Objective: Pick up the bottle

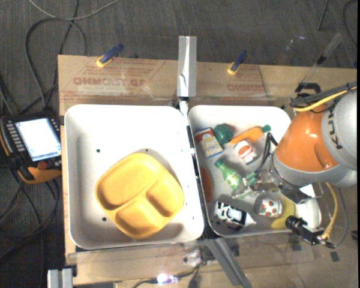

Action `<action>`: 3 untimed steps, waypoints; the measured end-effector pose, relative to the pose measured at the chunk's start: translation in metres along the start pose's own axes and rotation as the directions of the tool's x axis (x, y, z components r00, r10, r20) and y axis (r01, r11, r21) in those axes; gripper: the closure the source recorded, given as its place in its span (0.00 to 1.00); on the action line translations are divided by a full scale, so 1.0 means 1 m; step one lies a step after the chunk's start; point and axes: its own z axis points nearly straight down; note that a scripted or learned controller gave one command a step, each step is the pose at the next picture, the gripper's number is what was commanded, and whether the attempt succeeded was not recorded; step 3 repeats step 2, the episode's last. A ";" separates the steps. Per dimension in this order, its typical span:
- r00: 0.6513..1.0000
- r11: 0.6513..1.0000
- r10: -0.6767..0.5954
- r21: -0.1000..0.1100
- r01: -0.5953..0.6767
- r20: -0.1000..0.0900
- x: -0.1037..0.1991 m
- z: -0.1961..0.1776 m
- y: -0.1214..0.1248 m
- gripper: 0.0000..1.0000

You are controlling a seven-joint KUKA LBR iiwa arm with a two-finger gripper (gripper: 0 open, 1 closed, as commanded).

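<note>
The arm (pixel 315 146), grey with its orange band, reaches in from the right and hangs low over the right bin (pixel 282 114), its bulk covering that bin's right half. The left bin (pixel 78 161) holds a yellow divided plate (pixel 141 194) and plays no part here. The right bin is crowded: a small carton (pixel 208 143) and a toy carrot (pixel 249 134) toward the back, a black-and-white toy (pixel 230 215) at the front. Among them lies the green bottle (pixel 229 176), on its side near the bin's middle, its long axis slanting from upper left to lower right, the narrow capped end pointing up-left toward the carton. The gripper (pixel 256 185) sits just beside the bottle's lower-right end; whether it is spread or pressed together, I cannot tell. Judging by this, the bottle is not yet lifted: grasping and raising remain.
</note>
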 end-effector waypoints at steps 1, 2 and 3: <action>1.000 1.000 0.013 0.015 -0.013 -0.002 0.046 -0.082 0.069 1.00; 0.999 0.999 0.045 0.014 -0.045 0.002 0.052 -0.147 0.122 1.00; 0.999 0.999 0.045 0.014 -0.045 0.002 0.052 -0.147 0.122 1.00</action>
